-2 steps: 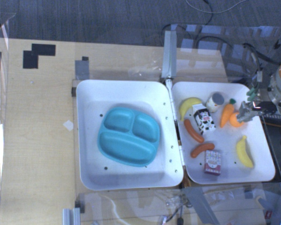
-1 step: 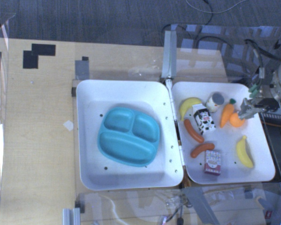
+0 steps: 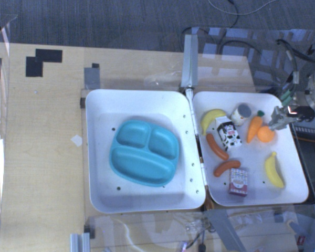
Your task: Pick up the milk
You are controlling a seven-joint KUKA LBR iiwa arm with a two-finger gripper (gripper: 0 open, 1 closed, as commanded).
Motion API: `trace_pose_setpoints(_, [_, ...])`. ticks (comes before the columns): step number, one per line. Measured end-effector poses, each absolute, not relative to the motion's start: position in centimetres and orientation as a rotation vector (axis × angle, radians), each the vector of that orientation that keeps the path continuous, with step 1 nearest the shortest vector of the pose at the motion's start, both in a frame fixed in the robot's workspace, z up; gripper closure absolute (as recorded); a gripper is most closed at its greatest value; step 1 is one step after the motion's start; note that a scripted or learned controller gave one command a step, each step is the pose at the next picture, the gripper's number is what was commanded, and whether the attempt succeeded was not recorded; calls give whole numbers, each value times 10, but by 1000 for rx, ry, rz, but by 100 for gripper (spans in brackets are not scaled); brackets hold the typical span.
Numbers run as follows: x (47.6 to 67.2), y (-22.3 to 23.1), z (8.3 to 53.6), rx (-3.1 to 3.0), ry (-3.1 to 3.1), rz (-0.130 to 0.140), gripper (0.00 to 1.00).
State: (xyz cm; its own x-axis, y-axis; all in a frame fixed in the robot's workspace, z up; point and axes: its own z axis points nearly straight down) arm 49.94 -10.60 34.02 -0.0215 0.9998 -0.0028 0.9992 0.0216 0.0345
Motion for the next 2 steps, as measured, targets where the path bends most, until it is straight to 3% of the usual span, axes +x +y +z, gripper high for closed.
trace_pose_setpoints(2, [503,-104,363,2159,2233,48,100])
